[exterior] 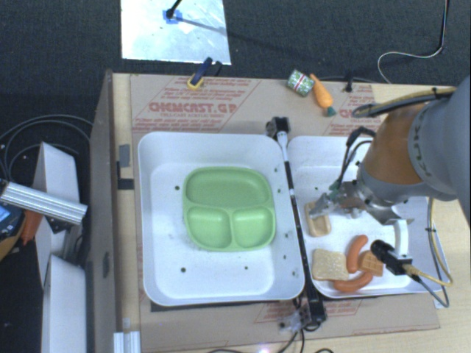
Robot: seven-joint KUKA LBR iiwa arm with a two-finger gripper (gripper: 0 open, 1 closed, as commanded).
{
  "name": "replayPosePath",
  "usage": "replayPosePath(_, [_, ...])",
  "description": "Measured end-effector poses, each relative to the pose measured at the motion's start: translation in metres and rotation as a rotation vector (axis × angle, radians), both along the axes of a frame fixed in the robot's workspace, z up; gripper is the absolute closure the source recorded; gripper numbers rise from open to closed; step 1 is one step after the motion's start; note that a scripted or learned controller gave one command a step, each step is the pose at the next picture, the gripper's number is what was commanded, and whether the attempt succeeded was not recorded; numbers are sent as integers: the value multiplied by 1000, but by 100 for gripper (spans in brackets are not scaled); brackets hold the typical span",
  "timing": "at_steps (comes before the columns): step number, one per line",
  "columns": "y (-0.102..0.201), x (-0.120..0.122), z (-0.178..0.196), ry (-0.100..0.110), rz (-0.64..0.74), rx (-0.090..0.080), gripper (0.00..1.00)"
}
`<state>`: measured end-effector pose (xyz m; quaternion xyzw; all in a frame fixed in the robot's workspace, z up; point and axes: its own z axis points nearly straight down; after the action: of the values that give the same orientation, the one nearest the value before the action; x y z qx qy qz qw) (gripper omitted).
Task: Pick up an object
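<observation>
A cardboard-covered bench [221, 101] is bearing two white bins, the left bin [158, 197] carrying a green divided tray [228, 208]. In the right bin [324, 153], the gripper [318, 210] is being held low, directly over a tan toy bread slice [319, 225] lying just below it. More toy food is lying nearer the camera: toast [331, 265] and sausages [356, 248].
</observation>
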<state>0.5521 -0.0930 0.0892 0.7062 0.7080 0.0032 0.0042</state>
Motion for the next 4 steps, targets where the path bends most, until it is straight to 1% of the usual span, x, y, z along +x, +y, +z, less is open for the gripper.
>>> replayPosePath(1, [-35, 92, -1, 0, 1, -1, 0])
replayPosePath(2, [8, 82, -1, 1, 3, 2, 0])
replayPosePath(3, [-10, 118, -1, 6, 3, 1, 0])
replayPosePath(4, [5, 118, 0, 5, 1, -5, 0])
